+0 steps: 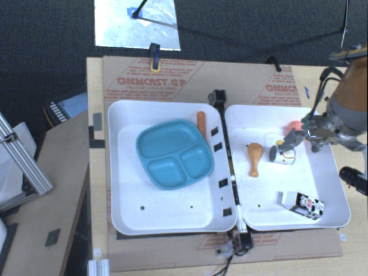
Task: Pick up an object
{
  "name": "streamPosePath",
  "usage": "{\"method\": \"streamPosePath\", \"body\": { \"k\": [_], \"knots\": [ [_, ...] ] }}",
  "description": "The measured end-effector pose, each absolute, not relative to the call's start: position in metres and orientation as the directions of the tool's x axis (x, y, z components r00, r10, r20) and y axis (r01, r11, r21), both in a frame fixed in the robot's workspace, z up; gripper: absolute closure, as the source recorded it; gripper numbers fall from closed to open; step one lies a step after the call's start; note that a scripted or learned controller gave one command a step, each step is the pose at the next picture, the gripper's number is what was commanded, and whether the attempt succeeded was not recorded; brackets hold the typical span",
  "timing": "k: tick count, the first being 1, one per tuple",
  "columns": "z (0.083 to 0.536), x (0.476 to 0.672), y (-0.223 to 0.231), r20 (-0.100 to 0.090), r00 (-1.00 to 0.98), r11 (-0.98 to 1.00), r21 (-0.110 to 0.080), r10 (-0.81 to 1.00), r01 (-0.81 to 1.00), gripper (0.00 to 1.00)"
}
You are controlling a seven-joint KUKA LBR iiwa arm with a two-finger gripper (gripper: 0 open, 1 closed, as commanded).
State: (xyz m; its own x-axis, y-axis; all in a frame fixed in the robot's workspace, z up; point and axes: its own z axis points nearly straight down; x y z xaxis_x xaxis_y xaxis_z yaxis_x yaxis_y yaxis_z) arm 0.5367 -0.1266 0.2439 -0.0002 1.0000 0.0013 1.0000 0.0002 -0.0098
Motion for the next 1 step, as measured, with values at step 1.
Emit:
{"method": "streamPosePath", "body": {
  "k": [1],
  "knots": [
    [0.2496, 0.539, -0.1265, -0.001, -0.003, 0.003, 0.002, 1.0, 1.0, 0.0]
  ]
}}
